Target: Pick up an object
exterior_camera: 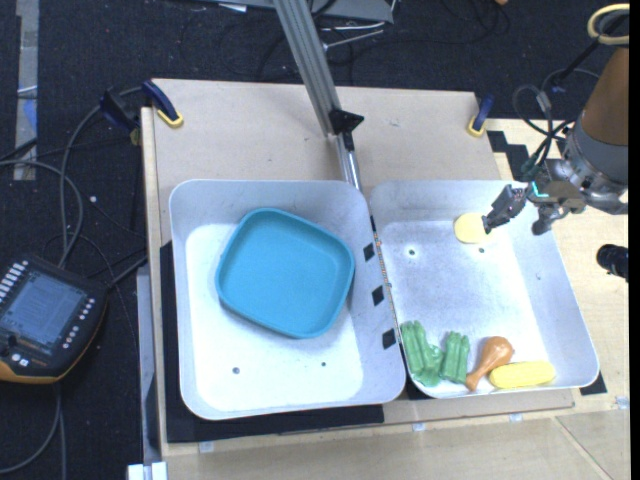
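Handheld controller (45,318) on dark floor, cables (80,193), 2 yellow clamps (165,108)

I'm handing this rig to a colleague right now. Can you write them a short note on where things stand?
Gripper: open, above the right bin's far right side, holding nothing.
Things: a small yellow round piece lies just left of the gripper in that bin. Along the near edge lie two green pieces, an orange drumstick-shaped piece and a yellow oblong piece. The blue plate sits in the left bin.
Done: nothing picked yet.
Left: grasp one object, probably the yellow round piece as the nearest, and lift it.
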`<state>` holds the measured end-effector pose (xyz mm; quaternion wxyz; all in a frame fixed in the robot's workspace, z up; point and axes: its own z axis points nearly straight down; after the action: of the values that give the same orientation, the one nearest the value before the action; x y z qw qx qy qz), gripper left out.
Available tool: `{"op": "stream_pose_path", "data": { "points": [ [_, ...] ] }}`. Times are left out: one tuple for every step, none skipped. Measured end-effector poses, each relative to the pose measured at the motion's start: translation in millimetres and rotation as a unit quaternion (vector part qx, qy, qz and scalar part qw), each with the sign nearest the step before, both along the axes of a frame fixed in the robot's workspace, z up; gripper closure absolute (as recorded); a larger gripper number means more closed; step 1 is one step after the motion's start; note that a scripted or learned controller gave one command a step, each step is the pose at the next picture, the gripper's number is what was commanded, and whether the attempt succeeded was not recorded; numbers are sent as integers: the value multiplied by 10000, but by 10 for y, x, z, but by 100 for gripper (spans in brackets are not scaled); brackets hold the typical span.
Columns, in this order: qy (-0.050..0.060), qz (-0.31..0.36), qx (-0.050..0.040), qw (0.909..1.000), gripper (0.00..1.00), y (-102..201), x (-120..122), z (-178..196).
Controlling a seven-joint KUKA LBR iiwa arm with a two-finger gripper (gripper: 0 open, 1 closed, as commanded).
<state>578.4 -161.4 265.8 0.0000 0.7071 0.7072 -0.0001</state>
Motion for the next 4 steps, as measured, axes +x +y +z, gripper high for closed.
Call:
{"op": "stream_pose_path", "data": {
  "points": [
    [0,0,0,10000,0,0,0,0],
    [27,0,6,10000,0,11,5,-631],
    [19,2,4,10000,0,40,20,-1061],
    [28,-1,6,10000,0,18,22,-1691]
  ]
}}
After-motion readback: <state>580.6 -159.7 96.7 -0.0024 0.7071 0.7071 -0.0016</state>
